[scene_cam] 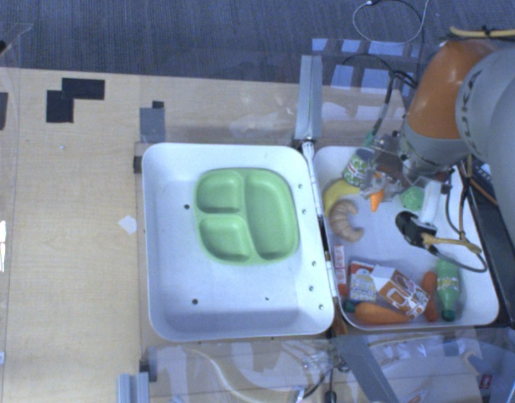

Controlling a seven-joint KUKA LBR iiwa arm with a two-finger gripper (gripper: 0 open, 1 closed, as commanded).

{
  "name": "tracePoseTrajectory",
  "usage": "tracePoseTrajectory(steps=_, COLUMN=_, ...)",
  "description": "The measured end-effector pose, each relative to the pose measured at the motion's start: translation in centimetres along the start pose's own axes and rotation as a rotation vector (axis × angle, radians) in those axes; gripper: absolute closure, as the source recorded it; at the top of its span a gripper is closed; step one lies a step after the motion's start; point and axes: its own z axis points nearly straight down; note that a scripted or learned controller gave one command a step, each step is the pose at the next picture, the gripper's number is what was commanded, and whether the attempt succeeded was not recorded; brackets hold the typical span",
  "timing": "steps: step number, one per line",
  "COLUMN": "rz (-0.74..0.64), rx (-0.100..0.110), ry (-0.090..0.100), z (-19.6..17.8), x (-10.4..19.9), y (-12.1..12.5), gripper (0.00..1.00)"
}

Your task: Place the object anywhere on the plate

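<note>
Wooden bench [72, 267], two white bins: gripper [390, 179], closure impossible to tell, low over right bin [486, 307] clutter; green plate [244, 215] well apart toward view-left, in left bin [169, 250].

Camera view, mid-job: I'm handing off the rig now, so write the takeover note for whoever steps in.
Hand: low over the back of the right bin, among the toy food; the grip can't be judged from this angle.
Plate: green, three compartments, in the left bin, nothing on it.
Right bin: croissant, banana, can, carrot, carton, green bottle.
Done: nothing placed.
Left: secure one object, carry it left, set it on the plate.
</note>
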Motion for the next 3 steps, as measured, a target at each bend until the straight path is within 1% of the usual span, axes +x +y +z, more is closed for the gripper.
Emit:
tracePoseTrajectory(steps=1, rz=-0.025, rx=-0.002, ry=0.001, z=-9.0, x=-3.6, y=-2.8, gripper=1.00)
tracePoseTrajectory(steps=2, rz=-0.157, rx=0.001, ry=0.001, z=-4.6, x=5.1, y=-6.4, gripper=1.00)
tracePoseTrajectory(steps=3, rz=-0.301, rx=0.002, ry=0.001, z=0.1, x=9.1, y=-3.3, gripper=1.00)
